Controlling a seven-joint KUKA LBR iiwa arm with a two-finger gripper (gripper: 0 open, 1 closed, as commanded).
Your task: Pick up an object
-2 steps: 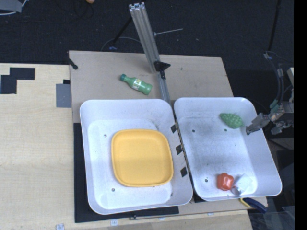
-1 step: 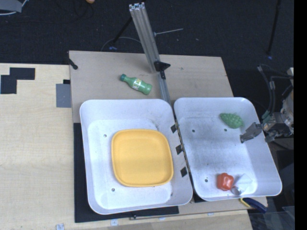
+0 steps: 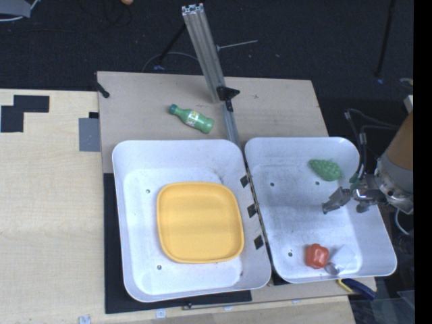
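We see the arm (image 3: 403, 155) entering from the right edge — grey body, orange band above the wrist, most of it cut off by the frame. The gripper (image 3: 345, 202) sits at mid-height, its two dark fingers (image 3: 333, 204) pointing left and slightly down, splayed apart — nothing between them. We note the wrist roughly level, cabling looped above it

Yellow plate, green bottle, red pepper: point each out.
Yellow plate (image 3: 200, 222): camera view, centre of its flat face, in the left bin.
Green bottle (image 3: 192, 119): camera view, mid-body, lying on the bench behind the bins.
Red pepper (image 3: 316, 256): camera view, middle of its red body, right bin's near edge.
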